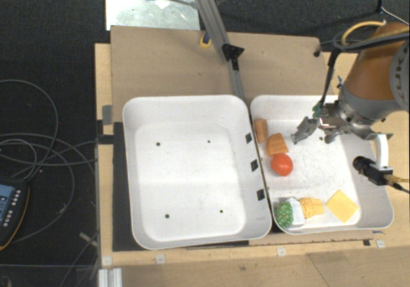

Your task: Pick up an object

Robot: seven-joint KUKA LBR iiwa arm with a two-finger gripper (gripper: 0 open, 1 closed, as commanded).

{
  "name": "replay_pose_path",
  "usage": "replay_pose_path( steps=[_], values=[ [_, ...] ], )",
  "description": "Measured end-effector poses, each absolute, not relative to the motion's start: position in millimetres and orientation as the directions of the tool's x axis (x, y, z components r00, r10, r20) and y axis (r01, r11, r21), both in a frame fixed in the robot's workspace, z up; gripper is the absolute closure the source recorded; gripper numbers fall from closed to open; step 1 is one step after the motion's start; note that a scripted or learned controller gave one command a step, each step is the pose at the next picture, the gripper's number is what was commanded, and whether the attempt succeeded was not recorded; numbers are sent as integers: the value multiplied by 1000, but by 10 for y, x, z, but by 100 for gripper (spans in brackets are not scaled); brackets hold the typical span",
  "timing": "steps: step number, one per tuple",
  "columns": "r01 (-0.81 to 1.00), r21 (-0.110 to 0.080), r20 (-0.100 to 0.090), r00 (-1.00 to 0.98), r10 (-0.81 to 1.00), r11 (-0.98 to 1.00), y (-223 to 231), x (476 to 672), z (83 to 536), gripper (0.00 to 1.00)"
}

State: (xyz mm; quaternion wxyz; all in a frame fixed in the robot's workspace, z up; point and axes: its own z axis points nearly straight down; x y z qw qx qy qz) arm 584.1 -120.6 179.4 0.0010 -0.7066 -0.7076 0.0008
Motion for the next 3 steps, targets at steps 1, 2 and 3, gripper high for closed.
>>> replay_pose_path(
  steps=[1,2,3],
  values=[
    [1000,-3,1,-4,1000,4,-1163,5934,1245,0],
    [1000,4,0,-2,1000,2,-1173,5947,1386,100],
    [1000,7,-1,-5,1000,5,-1117,6041,1885,100]
  ],
)
